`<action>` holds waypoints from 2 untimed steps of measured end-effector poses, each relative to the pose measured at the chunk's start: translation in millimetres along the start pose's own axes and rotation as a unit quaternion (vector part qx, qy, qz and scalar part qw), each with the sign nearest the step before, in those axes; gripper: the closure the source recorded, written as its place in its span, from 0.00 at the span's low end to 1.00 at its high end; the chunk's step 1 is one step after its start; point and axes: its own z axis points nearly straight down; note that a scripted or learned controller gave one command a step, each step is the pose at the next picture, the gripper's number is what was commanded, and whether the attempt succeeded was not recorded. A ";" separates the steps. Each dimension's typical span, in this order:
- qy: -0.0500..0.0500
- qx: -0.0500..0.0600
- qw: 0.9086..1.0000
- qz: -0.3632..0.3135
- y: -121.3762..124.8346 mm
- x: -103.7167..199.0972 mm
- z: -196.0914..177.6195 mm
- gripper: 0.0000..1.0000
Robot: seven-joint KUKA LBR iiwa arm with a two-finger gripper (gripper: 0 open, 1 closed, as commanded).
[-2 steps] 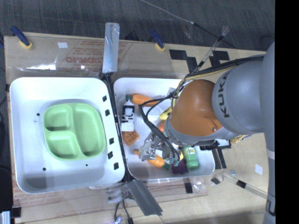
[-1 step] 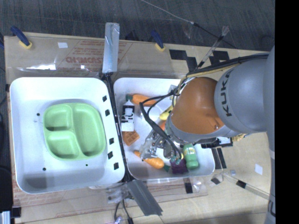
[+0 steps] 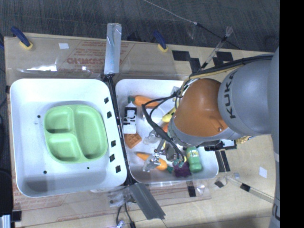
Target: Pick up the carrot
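Lighting: even, moderately bright, overhead.
Shadows: soft, beneath arm [image 3: 223,108].
Glare: mild on white bins [image 3: 28,127].
Focus: slightly soft throughout.

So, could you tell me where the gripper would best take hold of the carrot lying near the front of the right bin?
Probably mid-body, from above: the carrot lies flat and long, roughly left to right, so fingers should straddle its narrow width. The gripper hovers right over it.

A robot lab, to judge by the grey and orange arm [image 3: 223,108] over two white bins [image 3: 23,127] on a cardboard-covered bench [image 3: 61,56] held by blue clamps [image 3: 21,38].
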 end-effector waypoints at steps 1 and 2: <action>0.002 0.001 0.991 0.133 -5.5 -13.2 34.6 0.00; 0.002 0.000 0.992 0.129 -4.4 -13.8 24.8 1.00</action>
